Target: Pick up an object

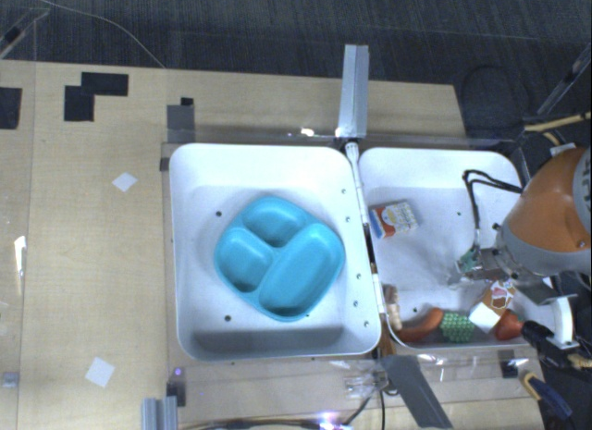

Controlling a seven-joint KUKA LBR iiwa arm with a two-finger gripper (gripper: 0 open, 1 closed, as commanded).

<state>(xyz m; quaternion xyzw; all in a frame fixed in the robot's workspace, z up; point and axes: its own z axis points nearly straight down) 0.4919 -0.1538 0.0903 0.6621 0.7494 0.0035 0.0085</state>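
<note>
Place: a robot lab or test cell, not a home.
Bench: pale wood-look top (83, 262) with black squares and small white tags stuck on it.
Bins: two shallow white bins (199, 234) fixed side by side in a metal frame (353, 91).
Arm: grey robot arm with an orange band (553, 211), trailing black cables.
Floor: dark carpet (277, 3) behind the bench.

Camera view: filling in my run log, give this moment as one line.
arm: grey arm with orange band over right white bin | items: small carton, green block | left white bin: blue divided plastic tray
</note>
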